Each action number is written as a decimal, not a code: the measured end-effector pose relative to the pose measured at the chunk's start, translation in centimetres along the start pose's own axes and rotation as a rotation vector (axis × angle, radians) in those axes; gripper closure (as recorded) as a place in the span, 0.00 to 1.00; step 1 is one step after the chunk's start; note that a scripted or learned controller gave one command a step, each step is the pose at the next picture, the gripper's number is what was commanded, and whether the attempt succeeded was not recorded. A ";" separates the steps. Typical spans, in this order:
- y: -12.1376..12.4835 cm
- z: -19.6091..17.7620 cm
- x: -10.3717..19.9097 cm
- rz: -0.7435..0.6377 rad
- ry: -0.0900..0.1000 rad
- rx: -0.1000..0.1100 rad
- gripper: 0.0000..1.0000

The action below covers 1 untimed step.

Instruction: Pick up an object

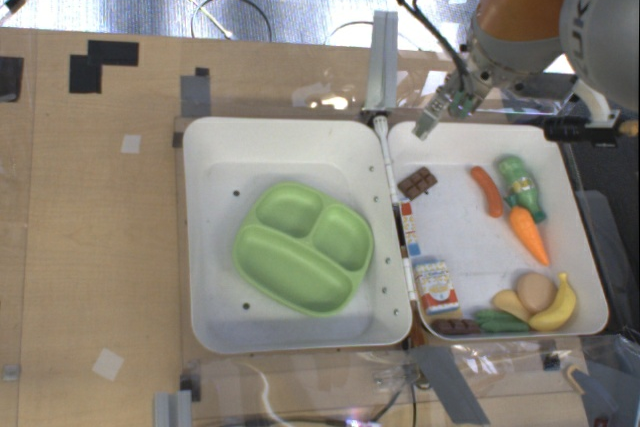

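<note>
Claw seen above far edge of right bin, near its far-left corner; finger state cannot be told, possibly nothing held. Carrot lies by right wall, beside green bottle. Green plate fills left bin.

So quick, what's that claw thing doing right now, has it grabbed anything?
Gripper: up over the far edge of the right bin, nothing visibly held; open or closed cannot be told.
</note>
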State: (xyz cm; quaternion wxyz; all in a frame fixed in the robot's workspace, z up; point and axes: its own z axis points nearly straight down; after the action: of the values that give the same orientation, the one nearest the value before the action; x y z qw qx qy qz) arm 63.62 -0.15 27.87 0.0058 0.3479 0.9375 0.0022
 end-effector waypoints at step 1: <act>3.5 -7.4 -0.4 0.179 0.000 0.000 1.00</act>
State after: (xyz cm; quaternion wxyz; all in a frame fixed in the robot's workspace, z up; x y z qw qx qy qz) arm 66.10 2.20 35.33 0.0054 0.4304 0.9026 0.0025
